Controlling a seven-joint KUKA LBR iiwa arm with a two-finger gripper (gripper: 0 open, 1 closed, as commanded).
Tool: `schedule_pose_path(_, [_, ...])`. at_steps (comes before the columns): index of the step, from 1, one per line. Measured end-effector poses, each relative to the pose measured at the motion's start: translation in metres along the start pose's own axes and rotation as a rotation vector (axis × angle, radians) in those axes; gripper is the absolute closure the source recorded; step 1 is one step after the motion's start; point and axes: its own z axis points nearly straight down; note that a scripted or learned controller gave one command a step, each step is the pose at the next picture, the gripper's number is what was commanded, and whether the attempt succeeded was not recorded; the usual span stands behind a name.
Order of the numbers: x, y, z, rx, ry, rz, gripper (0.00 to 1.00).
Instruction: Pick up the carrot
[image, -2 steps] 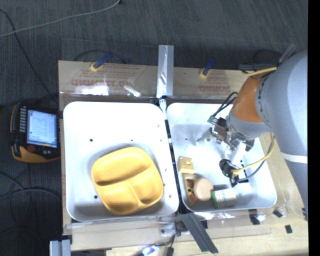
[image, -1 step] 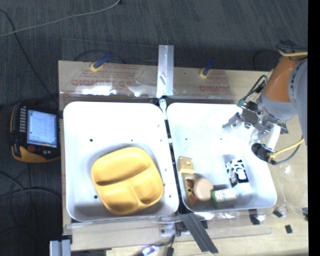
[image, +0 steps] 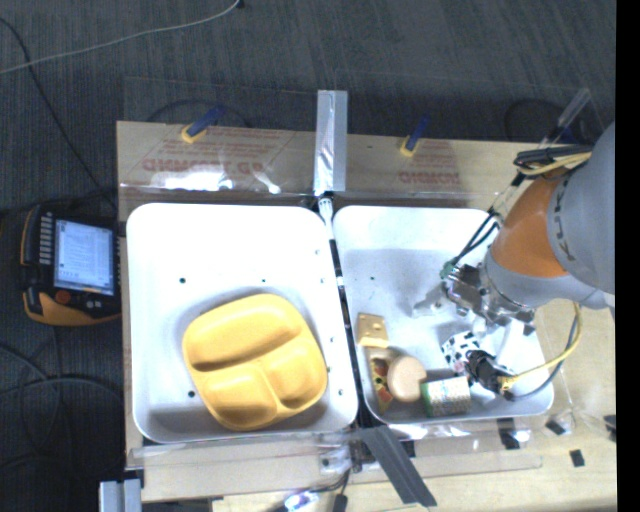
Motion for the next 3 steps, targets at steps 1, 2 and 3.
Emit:
schedule_pose_path(1, [0.0,0.0,-0.008,0.003,0.0,0.0,1.0])
schedule_pose_path(2, [0.001,-0.023,-0.179,0.007,-0.004,-0.035,1.0])
schedule_pose_path(3, [-0.021,0.076,-0.184,0.009,-0.005,-0.046,1.0])
